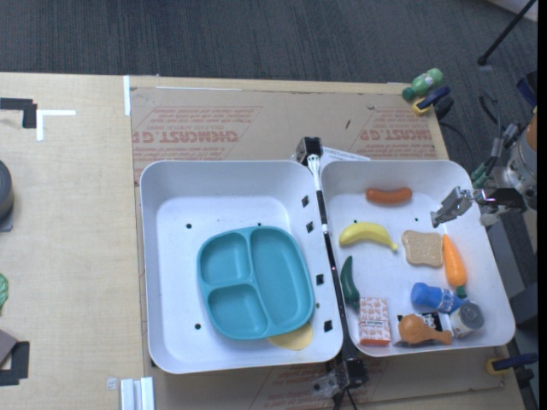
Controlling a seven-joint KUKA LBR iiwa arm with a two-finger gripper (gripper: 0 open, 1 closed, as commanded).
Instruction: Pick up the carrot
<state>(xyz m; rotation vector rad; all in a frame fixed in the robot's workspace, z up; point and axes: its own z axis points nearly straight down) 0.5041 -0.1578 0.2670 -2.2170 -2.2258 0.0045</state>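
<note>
The carrot point(454, 261) is a short orange stick lying near the right wall of the right bin point(410, 178), just right of a bread slice point(422, 248). My gripper point(466, 212) hangs over the bin's right rim, a little above and behind the carrot, apart from it. Its fingers point(448, 207) look spread open with nothing between them.
The right bin also holds a sausage point(389, 196), a banana point(369, 234), a green pepper point(349, 280), a small carton point(373, 320), a blue bottle point(436, 297), a can point(468, 316) and an orange drumstick point(419, 330). A teal divided plate point(255, 280) lies in the left bin point(171, 195).
</note>
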